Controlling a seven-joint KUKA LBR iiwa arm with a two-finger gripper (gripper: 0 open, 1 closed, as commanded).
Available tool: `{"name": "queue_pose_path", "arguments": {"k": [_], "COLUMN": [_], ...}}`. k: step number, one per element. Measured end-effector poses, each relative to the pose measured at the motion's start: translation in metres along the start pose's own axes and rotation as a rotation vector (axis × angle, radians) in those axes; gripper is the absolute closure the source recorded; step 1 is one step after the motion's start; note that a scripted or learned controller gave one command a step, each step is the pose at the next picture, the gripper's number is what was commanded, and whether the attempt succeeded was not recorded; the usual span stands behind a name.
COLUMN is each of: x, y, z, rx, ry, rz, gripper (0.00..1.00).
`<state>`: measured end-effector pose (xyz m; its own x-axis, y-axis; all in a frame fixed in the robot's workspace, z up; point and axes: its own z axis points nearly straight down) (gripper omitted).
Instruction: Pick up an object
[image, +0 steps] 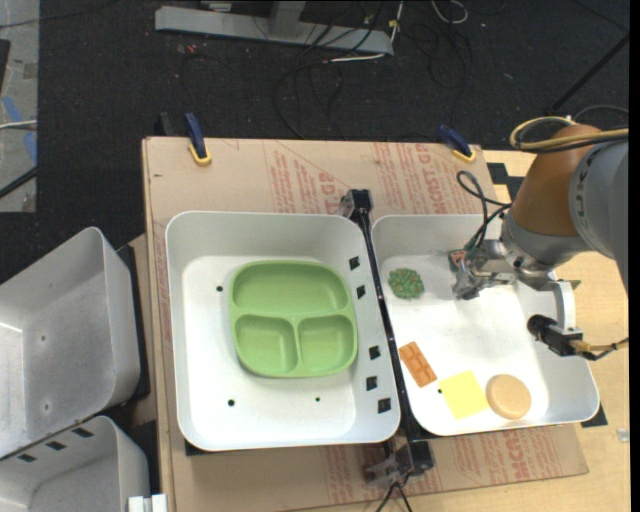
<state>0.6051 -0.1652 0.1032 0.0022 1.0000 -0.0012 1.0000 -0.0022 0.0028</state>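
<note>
The right bin (560, 400) holds a green bumpy ball (405, 283) near its upper left, an orange block (417, 363) by its left wall, a yellow square piece (461, 394) and a tan round disc (509, 397) near its front. My gripper (466, 280) hangs low over the bin's upper middle, right of the green ball and apart from it. Nothing shows between its fingers.
The left bin (195, 300) holds a green three-compartment plate (295, 318). A black divider (380, 310) runs between the bins. Cables hang from the arm over the right bin's right side. More white bins (60, 320) stand at far left.
</note>
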Motion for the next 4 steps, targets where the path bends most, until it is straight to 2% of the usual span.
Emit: {"name": "queue_pose_path", "arguments": {"k": [2,4], "x": [0.003,0.118], "y": [0.002,0.023], "z": [-0.117,-0.131], "rx": [-0.003,0.000], "ry": [-0.001,0.001], "rz": [-0.005,-0.009], "gripper": [1.00,1.00]}}
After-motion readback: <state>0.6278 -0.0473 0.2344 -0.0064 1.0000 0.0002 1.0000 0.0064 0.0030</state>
